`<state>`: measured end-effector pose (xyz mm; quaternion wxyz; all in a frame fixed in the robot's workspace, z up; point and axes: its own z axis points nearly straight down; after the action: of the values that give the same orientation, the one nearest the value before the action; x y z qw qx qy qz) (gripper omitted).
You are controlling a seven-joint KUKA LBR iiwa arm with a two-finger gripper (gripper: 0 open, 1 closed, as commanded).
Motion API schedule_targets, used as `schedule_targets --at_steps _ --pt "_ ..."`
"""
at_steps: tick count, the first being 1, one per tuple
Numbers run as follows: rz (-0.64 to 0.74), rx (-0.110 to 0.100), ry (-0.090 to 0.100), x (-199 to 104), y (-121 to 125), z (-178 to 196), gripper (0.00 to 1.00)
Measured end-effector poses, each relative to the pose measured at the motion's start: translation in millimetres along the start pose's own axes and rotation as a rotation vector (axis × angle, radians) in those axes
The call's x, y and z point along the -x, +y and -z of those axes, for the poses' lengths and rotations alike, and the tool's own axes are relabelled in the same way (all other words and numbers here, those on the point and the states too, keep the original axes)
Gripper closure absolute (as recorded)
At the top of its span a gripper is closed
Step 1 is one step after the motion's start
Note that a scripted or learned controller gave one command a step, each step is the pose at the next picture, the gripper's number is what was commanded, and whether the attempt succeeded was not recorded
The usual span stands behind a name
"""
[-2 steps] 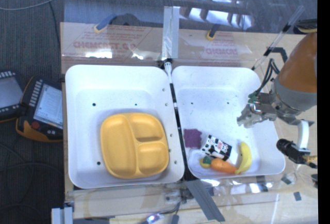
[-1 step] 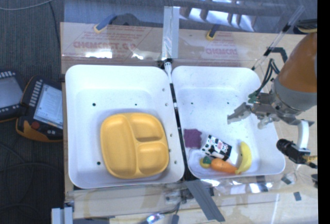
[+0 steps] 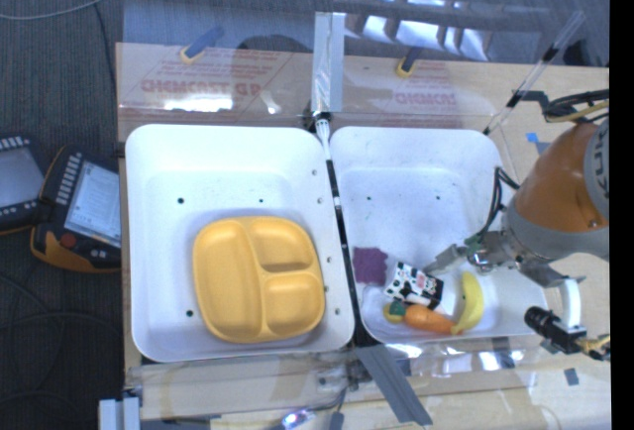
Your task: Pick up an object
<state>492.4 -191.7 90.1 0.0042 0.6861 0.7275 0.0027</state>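
2 bins sit side by side. The left bin holds a tray. In the right bin's near end lie a cloth, then a box, with a carrot just before it and a banana to their right. The gripper hangs over the banana's far end.

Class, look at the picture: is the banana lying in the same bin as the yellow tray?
No, the banana lies in the right bin; the yellow tray sits in the left bin.

The arm came in from the right, its orange band bulging above the grey wrist. It leaned down and leftward, ending in the gripper, which hung low. From where I stood, the state of its tip could not be made out.
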Motion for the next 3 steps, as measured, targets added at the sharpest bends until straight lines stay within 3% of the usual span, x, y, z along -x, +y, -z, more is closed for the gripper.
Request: schedule_targets --at_steps 1,2,3 --pt "0.214 0.007 -0.008 1 -3 1 0.00" --pt "-0.216 0.007 -0.006 -19 -2 1 0.00" --pt "-0.215 0.006 -0.003 -21 -1 10 1.00"
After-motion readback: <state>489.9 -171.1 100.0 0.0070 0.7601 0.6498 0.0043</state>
